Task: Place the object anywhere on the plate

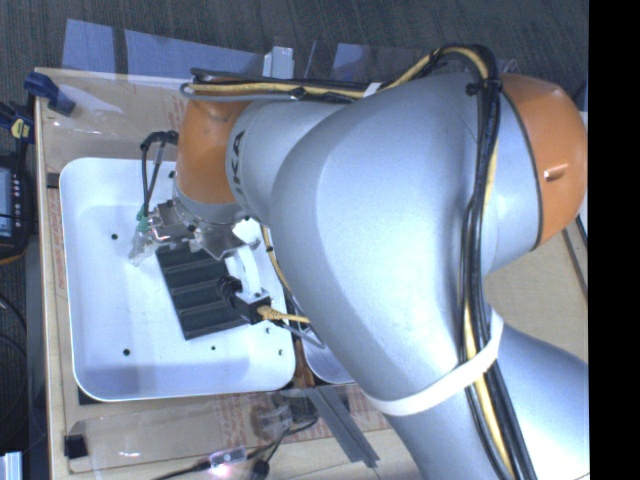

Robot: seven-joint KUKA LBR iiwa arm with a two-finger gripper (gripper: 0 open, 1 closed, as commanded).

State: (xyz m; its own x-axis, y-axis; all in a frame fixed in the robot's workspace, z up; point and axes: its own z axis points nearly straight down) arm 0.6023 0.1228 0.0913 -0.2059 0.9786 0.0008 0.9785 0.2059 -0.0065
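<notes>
Grey arm (400,238) is covering most of the bench (60,118), reaching over the left white bin (100,298). Black ribbed gripper (205,293) is hanging above that bin's floor; its jaw state cannot be told. Object and plate are not identifiable.

The arm's (400,228) large grey shells look like smooth painted metal or hard plastic with a soft satin sheen, catching broad pale highlights. Its orange band (205,158) and orange cap (545,158) are smooth and semi-glossy. Black and yellow cables (480,218) with a rubbery matt skin run along the shell, held by a white strap (440,393). The gripper body (205,288) is dark, ribbed and matt. The left bin (100,268) is smooth white plastic, faintly glossy. The bench (80,98) looks like pale wood under clear shiny sheeting.
</notes>
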